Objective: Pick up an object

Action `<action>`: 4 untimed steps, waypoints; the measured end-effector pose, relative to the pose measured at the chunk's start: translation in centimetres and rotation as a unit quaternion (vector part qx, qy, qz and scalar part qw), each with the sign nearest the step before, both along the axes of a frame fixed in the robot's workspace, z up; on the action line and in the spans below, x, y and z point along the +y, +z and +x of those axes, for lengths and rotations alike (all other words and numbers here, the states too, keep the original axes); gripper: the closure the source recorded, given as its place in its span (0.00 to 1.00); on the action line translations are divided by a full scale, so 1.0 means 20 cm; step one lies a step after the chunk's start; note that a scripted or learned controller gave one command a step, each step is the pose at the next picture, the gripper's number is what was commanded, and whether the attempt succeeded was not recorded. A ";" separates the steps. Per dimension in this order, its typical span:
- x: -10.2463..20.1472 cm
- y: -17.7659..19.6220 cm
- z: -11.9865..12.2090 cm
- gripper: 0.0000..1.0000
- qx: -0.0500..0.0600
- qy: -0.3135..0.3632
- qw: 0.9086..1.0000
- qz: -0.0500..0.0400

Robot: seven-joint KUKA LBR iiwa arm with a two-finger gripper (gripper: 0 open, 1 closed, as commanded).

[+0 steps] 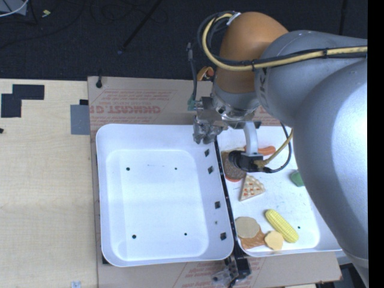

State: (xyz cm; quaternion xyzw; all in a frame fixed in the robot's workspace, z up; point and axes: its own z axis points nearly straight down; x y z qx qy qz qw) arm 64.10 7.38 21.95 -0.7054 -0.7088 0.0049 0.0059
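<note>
My gripper (204, 132) hangs over the far end of the wall between the two bins, just above the far left corner of the right bin (312, 236). That bin holds several toy foods. A dark brown round patty (230, 167) lies closest, just below and right of the gripper. Beside it are an orange carrot (264, 151) and a triangular waffle-like slice (252, 188). Farther forward lie a yellow corn cob (281, 225), a tan round piece (246, 226) and a small yellow-orange piece (273, 240). Nothing shows held in the gripper.
The left bin (108, 161) lies left of the gripper. A green piece (296, 177) sits at the right bin's right side, beside the arm. The big grey arm (324, 101) covers the right bin's far right part. A black cable loop (247, 161) hangs by the patty.
</note>
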 end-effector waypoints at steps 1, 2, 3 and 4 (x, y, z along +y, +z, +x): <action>0.20 0.87 0.02 1.00 -0.016 0.000 1.000 0.001; 0.48 0.07 -0.02 1.00 0.001 0.000 1.000 -0.002; 0.76 0.63 0.02 1.00 -0.012 0.001 1.000 0.002; 0.85 -0.06 0.00 1.00 0.001 -0.001 1.000 -0.003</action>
